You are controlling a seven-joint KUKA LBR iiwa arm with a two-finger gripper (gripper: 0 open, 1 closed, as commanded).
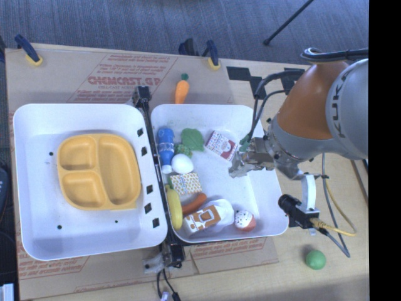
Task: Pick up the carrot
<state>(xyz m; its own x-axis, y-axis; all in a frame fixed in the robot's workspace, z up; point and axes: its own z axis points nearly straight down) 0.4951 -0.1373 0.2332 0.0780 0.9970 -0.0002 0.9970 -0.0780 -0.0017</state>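
Observation:
The carrot [182,90], orange with a small green top, lies on the cardboard just beyond the far rim of the right bin [266,196], outside both bins. My gripper [242,164] hangs over the right half of that bin, near a red-and-white box [220,144]. It is well to the right of the carrot and nearer the camera. Nothing shows between its fingers.
The right bin holds a blue bottle [165,141], a green leafy piece [192,139], a white egg [182,163], a patterned block [186,183], a banana [174,209], an orange-red stick [195,203], a white carton [207,218] and a speckled ball [244,219]. A yellow divided plate [98,169] sits in the left bin [28,231]. A green ball [315,259] lies on the bench.

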